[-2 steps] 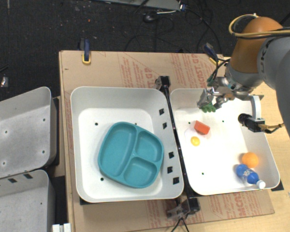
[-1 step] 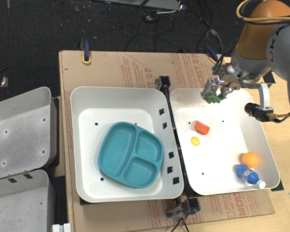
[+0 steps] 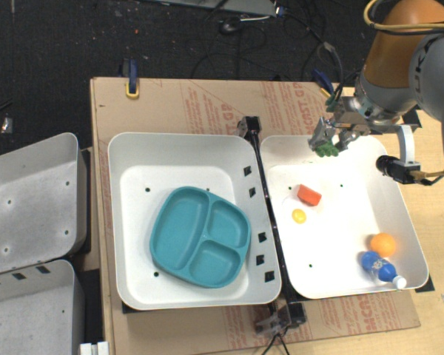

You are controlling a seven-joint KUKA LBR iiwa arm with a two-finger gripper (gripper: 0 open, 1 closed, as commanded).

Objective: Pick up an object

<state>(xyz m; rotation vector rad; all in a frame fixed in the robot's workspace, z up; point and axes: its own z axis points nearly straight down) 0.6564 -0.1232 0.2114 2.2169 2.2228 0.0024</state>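
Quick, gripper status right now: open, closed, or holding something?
Gripper: shut on a small green object, raised above the right bin's far edge.

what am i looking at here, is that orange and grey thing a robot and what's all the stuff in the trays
Yes. The grey arm with the orange band is a robot arm, reaching in from the right. One camera looks down on a bench at a slant. Its gripper hangs over the far edge of the right shallow white bin, with something small and green at its tip. That bin holds an orange-red block, a small yellow piece, an orange ball and a blue bottle. The left white bin holds a teal divided plate.
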